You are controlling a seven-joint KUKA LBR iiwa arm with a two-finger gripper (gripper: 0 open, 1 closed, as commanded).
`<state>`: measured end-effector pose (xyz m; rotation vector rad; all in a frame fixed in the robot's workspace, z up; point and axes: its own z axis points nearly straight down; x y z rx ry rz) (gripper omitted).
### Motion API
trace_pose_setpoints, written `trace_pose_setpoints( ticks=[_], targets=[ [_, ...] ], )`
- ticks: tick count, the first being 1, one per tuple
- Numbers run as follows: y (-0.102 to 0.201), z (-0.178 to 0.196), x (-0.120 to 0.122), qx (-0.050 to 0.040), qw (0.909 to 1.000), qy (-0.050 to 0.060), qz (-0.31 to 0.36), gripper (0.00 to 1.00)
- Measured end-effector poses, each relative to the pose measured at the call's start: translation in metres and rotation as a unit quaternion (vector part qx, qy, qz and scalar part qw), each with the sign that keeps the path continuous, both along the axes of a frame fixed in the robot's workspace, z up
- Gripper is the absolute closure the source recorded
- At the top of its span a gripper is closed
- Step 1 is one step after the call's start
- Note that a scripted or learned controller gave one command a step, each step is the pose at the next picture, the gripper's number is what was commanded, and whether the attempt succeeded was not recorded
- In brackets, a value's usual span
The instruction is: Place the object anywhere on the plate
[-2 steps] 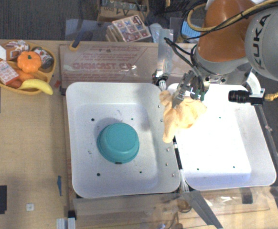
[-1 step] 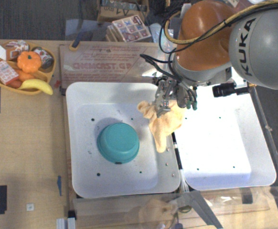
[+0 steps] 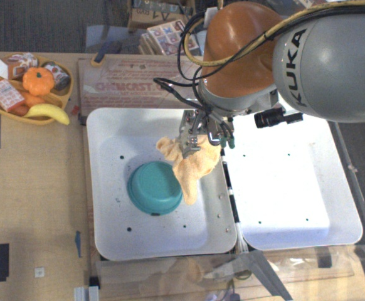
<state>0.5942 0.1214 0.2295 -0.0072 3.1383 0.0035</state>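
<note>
Claw (image 3: pixel 198 140) pinching yellow cloth (image 3: pixel 192 165), cloth draped beside teal plate (image 3: pixel 155 187), touching its rim, in left white bin (image 3: pixel 107 168)

I have one camera, fixed above the bench (image 3: pixel 32 187) and looking down at a slant. It takes in both white bins whole, the left bin (image 3: pixel 107 231) near the centre and the right bin (image 3: pixel 295 199) beside it. The arm (image 3: pixel 320 55) comes in from upper right, close to the lens and large. Floor clutter lies along the top edge.
</note>
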Motion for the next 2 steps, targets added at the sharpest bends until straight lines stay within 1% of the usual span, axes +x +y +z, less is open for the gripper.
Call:
trace_pose_setpoints(
  ticks=[1,2],
  targets=[
    [0.0463,-0.0040,-0.0235,-0.0003,1.0000,0.002,0.000,1.00],
    [0.0461,-0.0035,-0.0232,-0.0001,1.0000,0.001,0.000,0.00]
  ],
)
